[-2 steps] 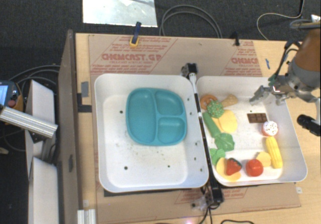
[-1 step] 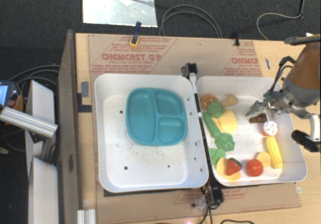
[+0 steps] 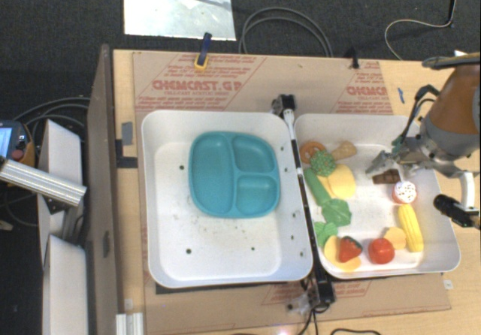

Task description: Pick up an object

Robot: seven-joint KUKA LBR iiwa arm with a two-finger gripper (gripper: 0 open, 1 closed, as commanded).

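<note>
Toy food (image 3: 353, 209) crowds right bin (image 3: 451, 251); hand (image 3: 387, 164) above.

Two bins are set side by side on the bench (image 3: 120, 251). A divided plate (image 3: 233, 174) is laid in the left bin (image 3: 169, 251). Toy food is gathered in the right bin (image 3: 443, 251): a corn cob (image 3: 410, 226) to the right, a tomato (image 3: 381, 251) and a strawberry (image 3: 349, 249) at the front, a pretzel (image 3: 312, 152) at the back left. The gripper (image 3: 387, 161) is positioned over the back right.

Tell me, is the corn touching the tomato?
Apart. The camera view shows bare white bin floor between the corn and the tomato.
</note>
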